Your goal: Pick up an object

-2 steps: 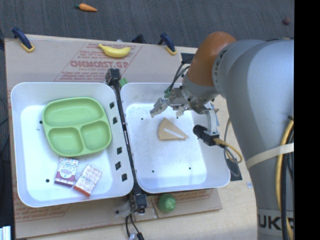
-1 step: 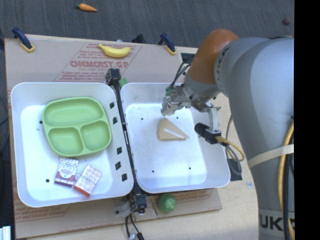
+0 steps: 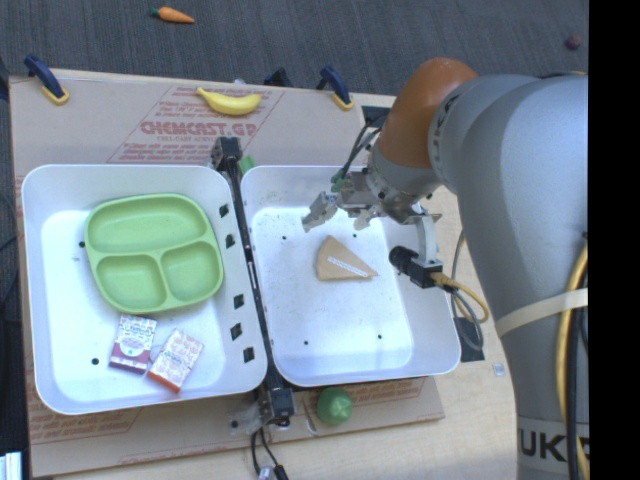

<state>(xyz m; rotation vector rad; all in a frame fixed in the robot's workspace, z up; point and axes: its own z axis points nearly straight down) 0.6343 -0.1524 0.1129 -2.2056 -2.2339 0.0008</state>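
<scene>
Two shallow white bins sit side by side on the cardboard-covered surface [image 3: 150, 128]. You see the right bin [image 3: 340, 343] holding a single tan wedge-shaped block [image 3: 342, 262], lying flat near the bin's middle, toward its far half. The left bin [image 3: 60, 368] holds a pale green three-compartment plastic tray [image 3: 153, 248] and, near its front edge, two small red-and-white printed packets [image 3: 156, 352] lying just beside each other.

The grey arm with its orange band [image 3: 425, 103] reaches in from the right, and the claw [image 3: 335, 208] hangs over the far part of the right bin, just beyond the wedge's upper corner. Whether the claw is released or clenched you cannot tell; nothing is visible between its tips, and the wedge lies apart from it on the bin floor.

Judged from this, the pick is not yet made and the wedge is the nearest candidate. Watch for three risks. The claw sits off to the far side of the wedge, so a straight descent could land on bare bin floor or clip only the thin corner. The wedge's sloped faces may let it squirt out under closing pressure. The right bin's far wall is close, so a low approach could strike it.

Outside the bins lie a yellow toy banana [image 3: 230, 99] on the cardboard, a green ball [image 3: 334, 405] at the front edge, and an orange toy carrot [image 3: 174, 14] on the floor.
</scene>
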